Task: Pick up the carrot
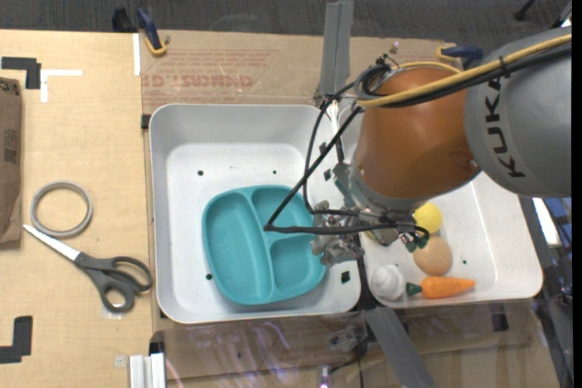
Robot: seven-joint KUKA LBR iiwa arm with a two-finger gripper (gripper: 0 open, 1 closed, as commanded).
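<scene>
The carrot [446, 287], orange with a green stub at its left end, lies flat near the front edge of the right bin [509, 282]. My gripper [338, 245] hangs below the orange wrist band, over the divide between the two bins and the right rim of a teal plate. It is well to the left of the carrot, apart from it. Cables and the wrist body cover much of the gripper.
A teal divided plate [259, 245] lies in the left bin [182, 159]. Close to the carrot sit a white object [386, 282], a tan egg-shaped item [434, 256] and a yellow item [427, 217]. Scissors [95, 268] and a tape roll [61, 208] rest on the bench at left.
</scene>
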